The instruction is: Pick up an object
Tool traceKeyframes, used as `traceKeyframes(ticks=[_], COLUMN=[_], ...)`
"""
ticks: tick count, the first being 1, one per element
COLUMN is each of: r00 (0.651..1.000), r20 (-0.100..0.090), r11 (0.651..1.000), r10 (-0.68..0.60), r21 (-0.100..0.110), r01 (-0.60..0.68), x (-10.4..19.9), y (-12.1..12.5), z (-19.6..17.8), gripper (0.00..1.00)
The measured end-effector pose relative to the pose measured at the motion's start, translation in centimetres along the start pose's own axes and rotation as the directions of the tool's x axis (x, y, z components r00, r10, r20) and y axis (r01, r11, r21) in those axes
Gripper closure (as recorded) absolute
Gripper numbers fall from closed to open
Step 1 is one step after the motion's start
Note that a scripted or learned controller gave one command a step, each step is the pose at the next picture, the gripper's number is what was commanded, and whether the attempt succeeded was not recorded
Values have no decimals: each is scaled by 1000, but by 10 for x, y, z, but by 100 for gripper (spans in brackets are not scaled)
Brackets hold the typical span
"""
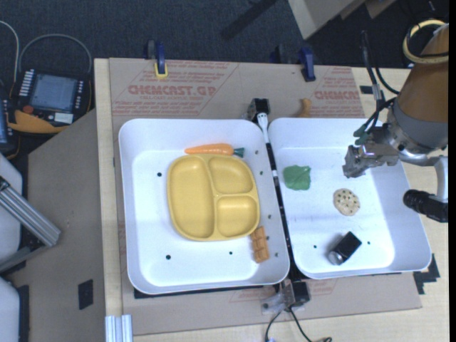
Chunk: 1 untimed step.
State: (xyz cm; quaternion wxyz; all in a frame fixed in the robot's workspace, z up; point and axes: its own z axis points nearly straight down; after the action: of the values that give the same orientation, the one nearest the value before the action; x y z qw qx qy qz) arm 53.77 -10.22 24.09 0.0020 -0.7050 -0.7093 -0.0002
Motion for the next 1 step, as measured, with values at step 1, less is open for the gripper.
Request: traceKeyframes(ticks=[1], r00=[1000], r20=[0], r11=[1000], r10=[0], r21=[1], r01=[0], x=[60], y=[-3], z=[12], gripper=[100])
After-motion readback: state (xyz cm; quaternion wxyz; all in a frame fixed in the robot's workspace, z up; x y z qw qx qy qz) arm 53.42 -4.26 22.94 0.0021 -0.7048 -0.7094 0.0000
